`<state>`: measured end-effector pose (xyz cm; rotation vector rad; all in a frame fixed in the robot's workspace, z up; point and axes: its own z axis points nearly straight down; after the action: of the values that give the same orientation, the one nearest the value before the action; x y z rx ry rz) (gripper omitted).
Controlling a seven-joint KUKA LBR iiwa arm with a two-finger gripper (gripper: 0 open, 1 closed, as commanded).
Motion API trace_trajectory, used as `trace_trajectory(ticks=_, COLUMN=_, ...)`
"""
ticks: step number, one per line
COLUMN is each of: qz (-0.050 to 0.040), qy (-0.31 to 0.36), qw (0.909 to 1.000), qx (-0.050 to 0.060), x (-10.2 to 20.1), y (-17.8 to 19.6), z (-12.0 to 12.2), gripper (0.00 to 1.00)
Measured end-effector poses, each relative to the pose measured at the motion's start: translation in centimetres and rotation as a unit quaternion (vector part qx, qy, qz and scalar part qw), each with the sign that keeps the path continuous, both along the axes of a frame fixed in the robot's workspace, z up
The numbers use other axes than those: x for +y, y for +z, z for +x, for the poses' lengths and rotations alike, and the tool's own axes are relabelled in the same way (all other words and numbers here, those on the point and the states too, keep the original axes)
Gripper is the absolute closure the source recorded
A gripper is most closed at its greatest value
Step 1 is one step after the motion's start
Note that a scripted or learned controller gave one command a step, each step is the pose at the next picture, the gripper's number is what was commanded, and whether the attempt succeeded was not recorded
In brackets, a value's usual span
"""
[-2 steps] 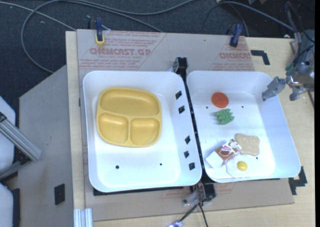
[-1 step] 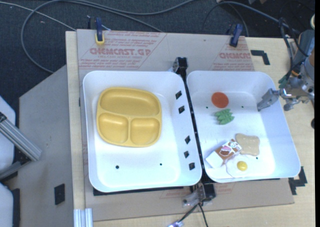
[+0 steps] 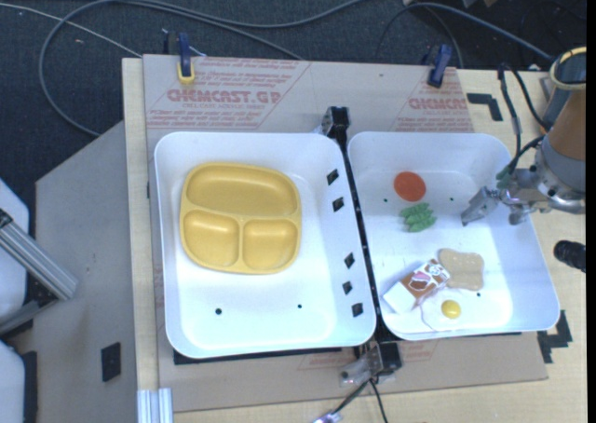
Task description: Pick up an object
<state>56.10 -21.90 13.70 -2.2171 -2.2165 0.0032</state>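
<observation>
While nothing is held yet, your choices sit in the right bin (image 3: pixel 521 253): egg (image 3: pixel 447 310) and toast (image 3: pixel 463 269) nearest, broccoli (image 3: pixel 418 217) and tomato (image 3: pixel 409 185) beyond. Your fingers (image 3: pixel 477 207) hover spread near the broccoli, ready to descend.

You have two bins side by side: the left bin (image 3: pixel 177 253) holds a divided tray (image 3: pixel 241 217) toward its back; the right bin (image 3: pixel 521 291) holds a tomato slice (image 3: pixel 409 185) at the back, a leafy piece (image 3: pixel 418 217) just before it; nearer the front lie a bread slice (image 3: pixel 462 268), a fried egg (image 3: pixel 445 311) and what may be a wrapped snack (image 3: pixel 425 279), close together.
</observation>
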Motion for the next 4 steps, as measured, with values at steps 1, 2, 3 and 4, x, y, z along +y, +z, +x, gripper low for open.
trace_trajectory(ticks=1, qz=0.0029, qy=0.002, qw=1.0000, qx=-0.001, x=0.4, y=-5.2, z=0.1, gripper=0.00)
trace_trajectory(ticks=2, qz=0.0005, qy=0.001, qw=1.0000, qx=-0.003, x=0.2, y=-3.9, z=0.1, gripper=1.00)
trace_trajectory(ticks=3, qz=-0.0024, qy=0.000, qw=1.0000, qx=-0.005, x=0.1, y=0.5, z=0.1, gripper=1.00)
trace_trajectory(ticks=4, qz=-0.0028, qy=0.001, qw=1.0000, qx=-0.006, x=0.1, y=6.9, z=0.4, gripper=1.00)
